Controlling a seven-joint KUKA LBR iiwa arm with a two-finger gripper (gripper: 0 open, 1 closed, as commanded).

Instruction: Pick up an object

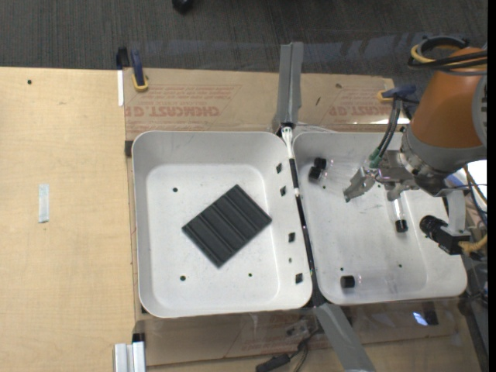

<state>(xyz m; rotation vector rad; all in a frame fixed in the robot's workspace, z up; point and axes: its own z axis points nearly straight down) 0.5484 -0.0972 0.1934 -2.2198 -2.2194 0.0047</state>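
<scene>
Arm (pixel 446 115) enters from right (orange band uppermost), wrist angled down-left; gripper (pixel 377 186) low, fingers spread, nothing between them.

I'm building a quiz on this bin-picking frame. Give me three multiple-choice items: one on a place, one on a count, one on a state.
1. Where does the dark ribbed slab lie?
A. in the left bin
B. in the right bin
C. on the wooden bench

2. How many white bins sit side by side?
A. one
B. two
C. three

3. What is the gripper doing?
A. hanging above the right bin floor, nothing between its fingers
B. pressing on the slab
C. parked over the cardboard

Answers: 1 A, the slab rests on the left bin floor. 2 B, left bin and right bin. 3 A, it hangs over the right bin.
</scene>
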